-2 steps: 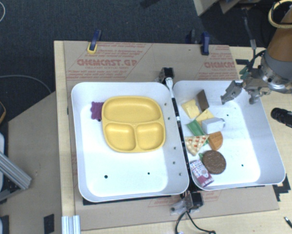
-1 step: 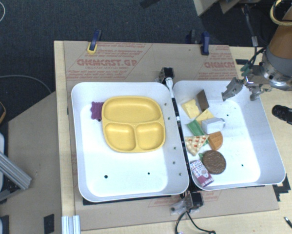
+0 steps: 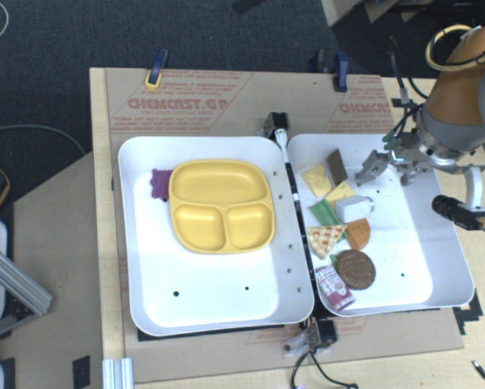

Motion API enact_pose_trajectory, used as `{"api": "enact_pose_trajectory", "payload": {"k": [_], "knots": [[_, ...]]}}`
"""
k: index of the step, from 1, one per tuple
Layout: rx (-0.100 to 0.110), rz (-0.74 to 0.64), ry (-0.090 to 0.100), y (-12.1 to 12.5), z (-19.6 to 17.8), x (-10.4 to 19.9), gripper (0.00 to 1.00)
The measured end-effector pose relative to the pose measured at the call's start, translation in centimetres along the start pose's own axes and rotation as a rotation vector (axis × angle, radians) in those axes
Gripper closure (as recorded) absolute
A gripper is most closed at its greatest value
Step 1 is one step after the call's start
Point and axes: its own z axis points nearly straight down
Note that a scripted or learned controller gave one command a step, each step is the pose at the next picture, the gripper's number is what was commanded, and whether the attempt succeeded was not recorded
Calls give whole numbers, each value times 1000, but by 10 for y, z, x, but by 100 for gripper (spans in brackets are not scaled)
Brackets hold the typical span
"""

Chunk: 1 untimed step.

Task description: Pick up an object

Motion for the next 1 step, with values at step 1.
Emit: {"api": "enact_pose_trajectory", "payload": {"k": [1], "knots": [[2, 0, 1, -7, 60, 3, 0]]}}
